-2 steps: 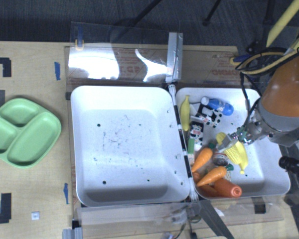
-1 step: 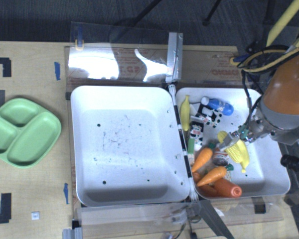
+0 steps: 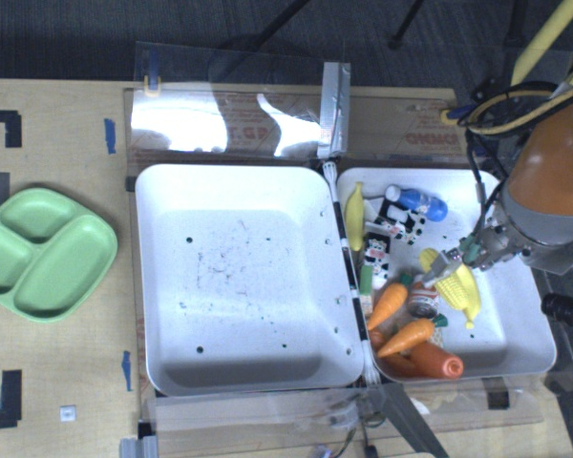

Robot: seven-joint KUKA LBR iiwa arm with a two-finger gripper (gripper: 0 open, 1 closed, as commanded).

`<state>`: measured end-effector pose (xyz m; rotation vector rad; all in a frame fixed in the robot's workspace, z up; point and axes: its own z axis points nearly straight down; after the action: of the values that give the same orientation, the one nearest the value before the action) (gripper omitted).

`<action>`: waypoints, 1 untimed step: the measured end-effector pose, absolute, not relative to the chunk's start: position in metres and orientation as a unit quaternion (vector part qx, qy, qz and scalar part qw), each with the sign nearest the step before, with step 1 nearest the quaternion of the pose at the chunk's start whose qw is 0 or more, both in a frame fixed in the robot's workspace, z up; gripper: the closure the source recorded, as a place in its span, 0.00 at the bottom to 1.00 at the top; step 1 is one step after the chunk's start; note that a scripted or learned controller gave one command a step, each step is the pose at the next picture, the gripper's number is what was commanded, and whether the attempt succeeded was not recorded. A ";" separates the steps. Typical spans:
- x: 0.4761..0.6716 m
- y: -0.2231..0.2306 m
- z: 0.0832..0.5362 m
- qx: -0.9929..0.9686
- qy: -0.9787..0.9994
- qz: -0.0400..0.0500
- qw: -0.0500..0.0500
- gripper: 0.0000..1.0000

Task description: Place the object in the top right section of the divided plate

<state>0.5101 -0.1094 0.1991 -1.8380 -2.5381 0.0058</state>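
Where the gripper (image 3: pixel 456 259) hangs over the right bin (image 3: pixel 516 342), we cannot tell how its tips stand. Just beside it lies the corn (image 3: pixel 461 294), long axis slanting down-right, well apart from the green plate (image 3: pixel 45 253).

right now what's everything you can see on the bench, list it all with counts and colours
divided plate: 1, green, on the bench left of both bins
left bin: 1, white, centre of the bench
right bin: 1, white, holds the toy pile
banana: 1, yellow, along the right bin's left wall
carrots: 2, orange, lower left of the right bin
corn cob: 1, yellow, mid right bin, at the end effector
blue and white item: 1, top of the right bin; too small to name
orange-red item: 1, by the right bin's front wall
arm: 1, grey with orange band, from the right
end effector: 1, low over the corn cob
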 end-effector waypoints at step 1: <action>0.511 -0.110 0.206 -0.587 -0.810 0.002 0.004 1.00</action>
<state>0.5113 -0.1101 0.2062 -1.8389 -2.5366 0.0072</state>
